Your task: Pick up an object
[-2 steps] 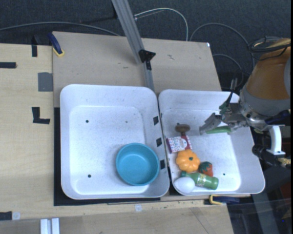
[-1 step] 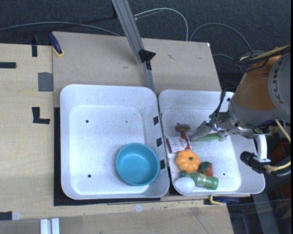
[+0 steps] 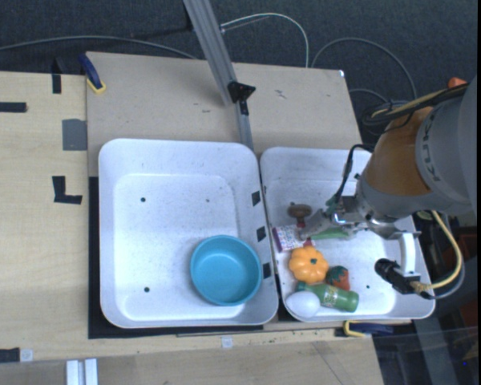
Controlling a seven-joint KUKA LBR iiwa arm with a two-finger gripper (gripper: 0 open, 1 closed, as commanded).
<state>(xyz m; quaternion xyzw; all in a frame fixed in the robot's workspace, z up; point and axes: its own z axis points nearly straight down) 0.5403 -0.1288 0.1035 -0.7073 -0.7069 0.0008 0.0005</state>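
- Lower right of frame, right bin (image 3: 305, 160): orange pumpkin toy (image 3: 308, 265) is seen beside a green bottle (image 3: 337, 297), white egg (image 3: 304, 303) and small brown item (image 3: 299, 211).
- Gripper (image 3: 334, 219) is placed just above-right of the pumpkin; finger state cannot be told.
- Blue bowl (image 3: 224, 269) is seen in left bin (image 3: 128, 163).

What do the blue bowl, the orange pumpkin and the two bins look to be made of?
Blue bowl: likely plastic, smooth, even colour, soft sheen. Orange pumpkin: probably moulded plastic or rubber, ribbed and uniformly coloured; too small to tell which. Left bin and right bin: seemingly thin formed white plastic with rounded corners, matte and speckled with dark marks.
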